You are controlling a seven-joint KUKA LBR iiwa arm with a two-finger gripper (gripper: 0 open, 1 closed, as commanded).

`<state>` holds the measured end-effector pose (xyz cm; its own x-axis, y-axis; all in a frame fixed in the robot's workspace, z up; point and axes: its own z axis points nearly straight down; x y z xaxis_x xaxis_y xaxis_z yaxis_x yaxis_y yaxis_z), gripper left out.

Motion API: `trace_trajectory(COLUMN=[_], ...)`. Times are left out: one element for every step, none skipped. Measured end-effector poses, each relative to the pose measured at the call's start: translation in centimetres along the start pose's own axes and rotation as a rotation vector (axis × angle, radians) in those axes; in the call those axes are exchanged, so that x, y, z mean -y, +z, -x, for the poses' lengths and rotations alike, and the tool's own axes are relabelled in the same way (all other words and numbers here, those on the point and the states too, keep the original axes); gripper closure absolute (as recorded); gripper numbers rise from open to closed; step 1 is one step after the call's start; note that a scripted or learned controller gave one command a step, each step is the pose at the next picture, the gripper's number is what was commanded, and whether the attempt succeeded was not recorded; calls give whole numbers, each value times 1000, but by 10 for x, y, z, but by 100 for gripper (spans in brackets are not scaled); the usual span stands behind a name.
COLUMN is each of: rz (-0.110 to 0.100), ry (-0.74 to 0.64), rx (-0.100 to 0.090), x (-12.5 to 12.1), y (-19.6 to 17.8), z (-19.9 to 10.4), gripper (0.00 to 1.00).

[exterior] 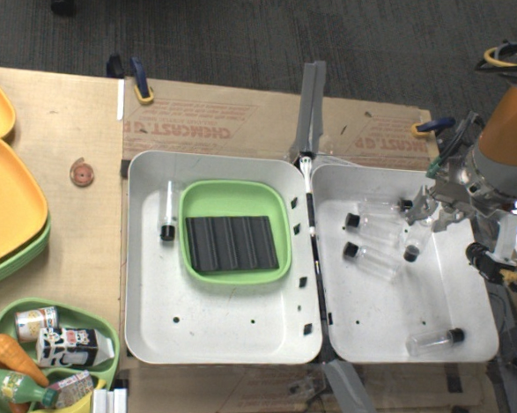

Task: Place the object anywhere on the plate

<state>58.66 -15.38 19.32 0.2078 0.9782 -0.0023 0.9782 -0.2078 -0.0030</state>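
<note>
The tool is seen over the right bin, near its far right corner; whether it is open or closed cannot be told. Clear vials are scattered in that bin. A green plate bearing a dark ridged block is set in the left bin, another vial beside it.

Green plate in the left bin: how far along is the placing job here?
Done: the green plate carries a dark ribbed slab. Beside it on the bin floor lies one clear tube, off the plate. In hand: the tool is low over the right bin among several clear tubes; no grasp is visible. Left: carrying one over.
</note>
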Motion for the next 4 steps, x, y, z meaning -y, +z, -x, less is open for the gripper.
trace_trajectory(rz=[0,-2,-2,-3], ry=[0,222,572,530], rx=[0,-1,1,1], x=[0,27,30,68], y=[0,-19,-8,-13], z=[0,-65,-113,-144], gripper=[0,0,0,0])
